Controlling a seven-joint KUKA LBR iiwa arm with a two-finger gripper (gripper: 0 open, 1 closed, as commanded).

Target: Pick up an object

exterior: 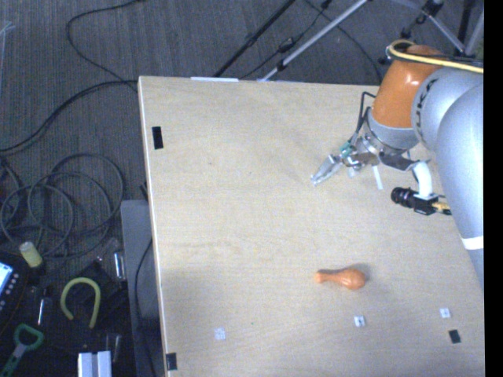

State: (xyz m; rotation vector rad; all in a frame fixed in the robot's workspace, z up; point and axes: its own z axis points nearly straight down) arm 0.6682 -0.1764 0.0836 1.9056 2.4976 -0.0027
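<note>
**Gripper poised over bare board, orange object well apart**

Gripper (pixel 324 171) fingers reach out to the left from the wrist, over the right part of the bench (pixel 236 210), nearer its far edge than its near edge. We see two thin metallic fingers (pixel 334 163) lying close together and tapering to a point; nothing sits between them, and we cannot tell whether they are fully clenched or slightly parted. Behind them the arm (pixel 460 148) comes in from the right edge, grey, with its orange band (pixel 401 89) just above the wrist. A small black fitting (pixel 416 199) juts out from the arm's lower side.

We find the task's thing, a small orange object (pixel 343 277) with a rounded body and a narrower neck pointing left, lying flat on the bench surface. It rests toward the near right part of the bench, well apart from the gripper and nearer to the near edge than the gripper is. Nothing touches it.

We note a few small markers on the pale wooden surface: a black tab (pixel 157 137) near the far left edge and little squares (pixel 359 320) close to the near edge. Off the bench's left edge, on the dark carpet, we see loops of black cable (pixel 63 203) and a yellow-green curved hook (pixel 81 295). Beyond the far edge, metal stand legs (pixel 330 22) cross the floor.
</note>
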